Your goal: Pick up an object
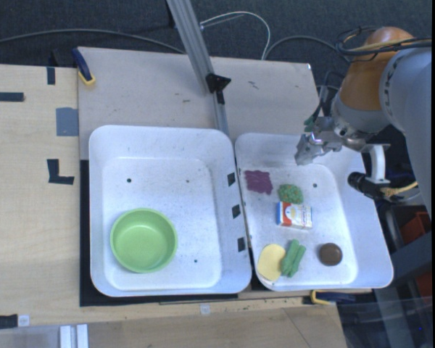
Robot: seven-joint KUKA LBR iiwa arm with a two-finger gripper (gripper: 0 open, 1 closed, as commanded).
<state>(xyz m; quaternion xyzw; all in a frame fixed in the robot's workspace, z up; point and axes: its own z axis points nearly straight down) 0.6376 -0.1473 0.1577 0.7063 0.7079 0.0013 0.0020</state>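
Camera view puts my gripper (309,151) over the right bin (362,216), near its far edge, with nothing between its fingers that I can see; how wide they stand I cannot tell. I judge the pick not yet made. All candidates lie in that bin: a purple piece (259,181) nearest, a green leafy lump (291,193), a small carton (294,214), then a yellow piece (271,261), a green pod (293,258) and a brown ball (330,254) along the near edge. The left bin (167,151) carries a green bowl (143,240) in its near left corner. Nothing blocks the reach.
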